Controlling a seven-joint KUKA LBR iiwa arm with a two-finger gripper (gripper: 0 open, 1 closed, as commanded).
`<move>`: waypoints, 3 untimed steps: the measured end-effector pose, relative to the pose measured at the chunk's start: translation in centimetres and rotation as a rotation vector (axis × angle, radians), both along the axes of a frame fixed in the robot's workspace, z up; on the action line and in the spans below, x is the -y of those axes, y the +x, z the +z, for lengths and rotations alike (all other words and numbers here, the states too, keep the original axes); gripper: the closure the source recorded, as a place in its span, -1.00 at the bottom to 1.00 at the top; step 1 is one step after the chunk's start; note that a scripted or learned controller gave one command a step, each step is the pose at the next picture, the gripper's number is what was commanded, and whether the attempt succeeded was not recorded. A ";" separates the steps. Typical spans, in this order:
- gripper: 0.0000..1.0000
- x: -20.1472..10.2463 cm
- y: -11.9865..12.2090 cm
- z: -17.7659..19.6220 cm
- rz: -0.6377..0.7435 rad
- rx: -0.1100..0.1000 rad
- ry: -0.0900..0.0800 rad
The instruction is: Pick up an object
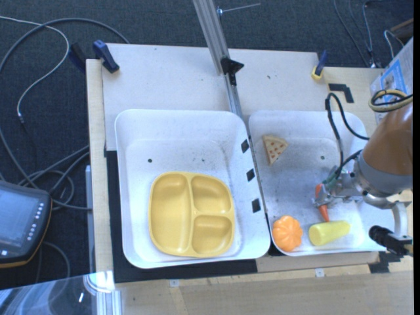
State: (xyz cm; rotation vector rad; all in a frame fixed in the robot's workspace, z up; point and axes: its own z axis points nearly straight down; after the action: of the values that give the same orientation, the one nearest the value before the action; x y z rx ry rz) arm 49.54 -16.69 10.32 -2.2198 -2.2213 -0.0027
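In the right bin (295, 169) lie a pizza-slice toy (274, 148) near the back left, an orange round fruit (287, 233) at the front left and a yellow cylinder (329, 232) beside it. My gripper (326, 195) is low over the bin's right half, just above the yellow cylinder. A small orange-red piece (322, 210) sits right at its tip, and I cannot tell whether it is held. The arm's wrist (387, 169) covers the bin's right edge.
The left bin (131, 143) holds a yellow divided plate (192, 212). A metal pole (213, 25) slants in from the top to the gap between the bins. Black cables (338, 123) hang from the arm over the right bin.
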 end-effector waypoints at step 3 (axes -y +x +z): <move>1.00 0.5 0.6 14.4 0.001 0.004 -0.003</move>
State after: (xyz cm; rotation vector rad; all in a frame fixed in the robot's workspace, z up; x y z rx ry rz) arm 50.19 -17.17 24.69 -2.2222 -2.2262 -0.0032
